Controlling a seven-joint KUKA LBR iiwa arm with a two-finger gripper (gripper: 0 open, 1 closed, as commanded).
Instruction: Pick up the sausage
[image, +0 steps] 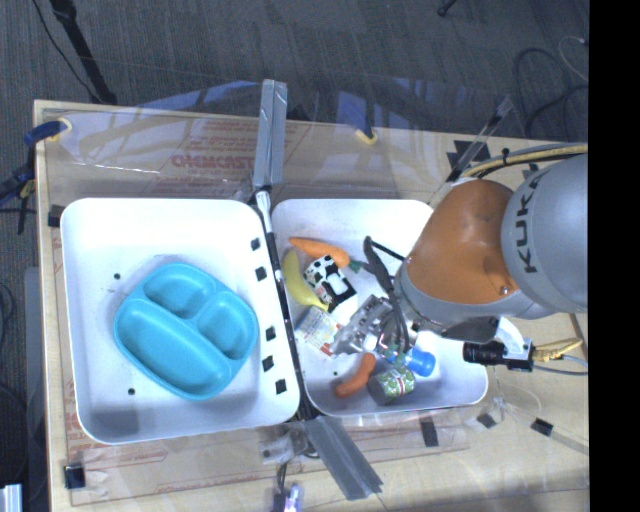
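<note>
The sausage (354, 378) is a short, orange-brown, slightly curved link with rounded ends. It lies near the front wall of the right bin (440, 400), tilted, with its upper end just below my gripper (366, 335). A green patterned can (394, 384) lies just beside it on the right. My gripper hangs over the clutter in the right bin; whether it is spread or pressed together, I cannot tell. Legible writing: the letters "KU" on my grey arm casing (550, 240), and faint red print on the bench board (215, 160), too blurred to read.
</note>
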